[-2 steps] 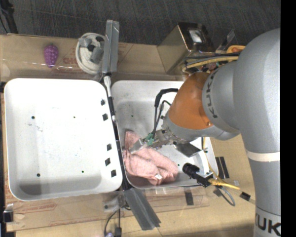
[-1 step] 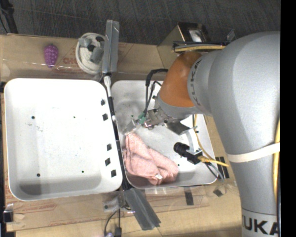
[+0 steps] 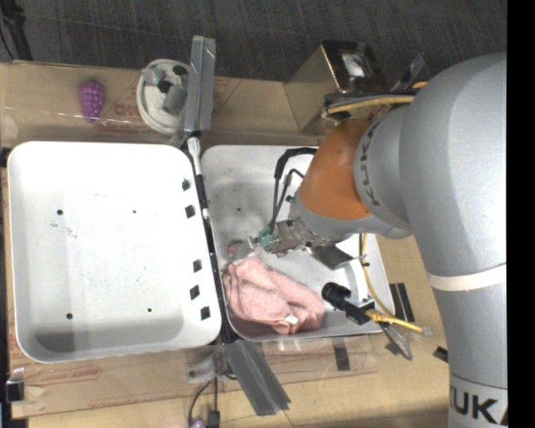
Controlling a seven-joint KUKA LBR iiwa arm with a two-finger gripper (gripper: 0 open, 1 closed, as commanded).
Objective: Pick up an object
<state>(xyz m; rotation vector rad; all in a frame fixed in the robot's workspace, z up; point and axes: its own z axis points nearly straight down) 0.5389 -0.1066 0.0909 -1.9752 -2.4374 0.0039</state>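
Hanging over the right bin (image 3: 241,181), the gripper (image 3: 269,239) sits just up-frame of the crumpled pink cloth (image 3: 272,299), whose long axis runs toward the lower right along the bin's bottom wall. Whether the gripper's open or closed, I can't tell.

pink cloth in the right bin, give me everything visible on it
The cloth is pale pink, soft and fuzzy-looking, like towelling. It lies crumpled in a loose heap with several folds, not spread flat. It rests on the floor of the right bin, in the corner at the view's lower left, against the left and bottom walls. A small pale patch near its lower edge may be a label. The gripper is at its upper edge; contact cannot be told.
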